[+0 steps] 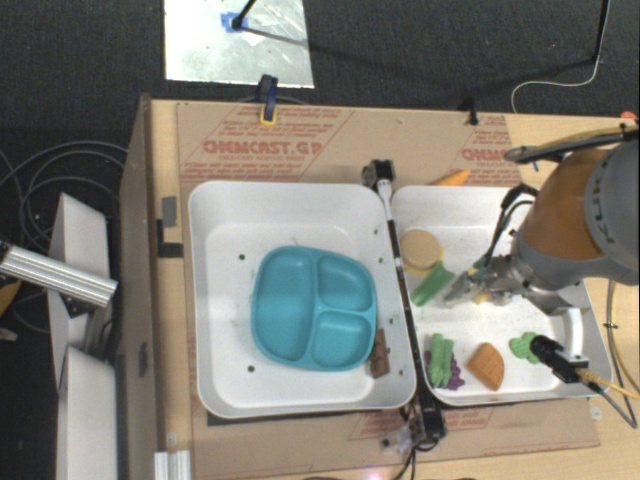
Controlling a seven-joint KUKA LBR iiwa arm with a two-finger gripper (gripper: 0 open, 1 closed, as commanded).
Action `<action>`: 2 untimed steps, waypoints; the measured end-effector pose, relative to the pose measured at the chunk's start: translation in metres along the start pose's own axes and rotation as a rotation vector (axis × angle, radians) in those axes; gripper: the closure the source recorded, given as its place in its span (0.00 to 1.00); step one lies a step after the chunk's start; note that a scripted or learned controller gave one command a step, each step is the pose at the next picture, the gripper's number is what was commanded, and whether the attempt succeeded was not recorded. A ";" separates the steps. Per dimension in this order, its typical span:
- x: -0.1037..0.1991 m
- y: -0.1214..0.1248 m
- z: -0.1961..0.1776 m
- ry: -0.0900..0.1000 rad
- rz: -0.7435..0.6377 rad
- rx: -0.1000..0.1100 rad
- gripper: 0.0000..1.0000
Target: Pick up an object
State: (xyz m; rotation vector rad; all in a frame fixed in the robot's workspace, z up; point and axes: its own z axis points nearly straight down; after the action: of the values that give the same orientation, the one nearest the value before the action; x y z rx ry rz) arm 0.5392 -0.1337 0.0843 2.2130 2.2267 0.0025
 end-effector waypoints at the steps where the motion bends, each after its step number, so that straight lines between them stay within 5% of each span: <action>1: -0.018 0.011 0.000 0.000 0.005 0.000 0.00; 2: -0.023 0.009 0.000 0.000 0.005 0.001 0.00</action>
State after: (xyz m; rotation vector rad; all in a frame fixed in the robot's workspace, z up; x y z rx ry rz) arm 0.5487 -0.1561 0.0845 2.2186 2.2222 0.0019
